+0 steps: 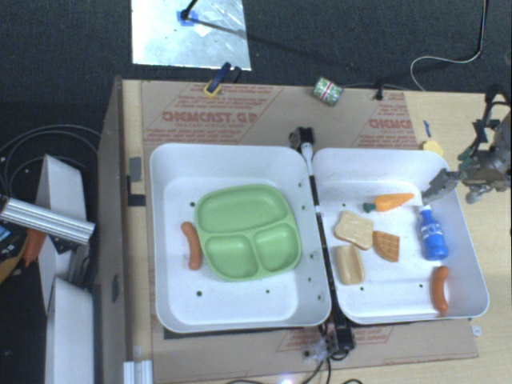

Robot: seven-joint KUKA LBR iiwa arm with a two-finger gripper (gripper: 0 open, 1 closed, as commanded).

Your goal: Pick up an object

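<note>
Beneath and to the left of my jaws lies a brown cardboard sheet printed with red lettering, spread over a pale wooden bench. Beyond its far edge, up and left of my jaws, the floor is dark carpet. A shiny metal plate lies on that carpet, well apart from me, catching bright light. A thin white cable loops over the carpet just above my jaws. Far to the left, black cables curl beside white boxes and a ribbed silver bar.
</note>
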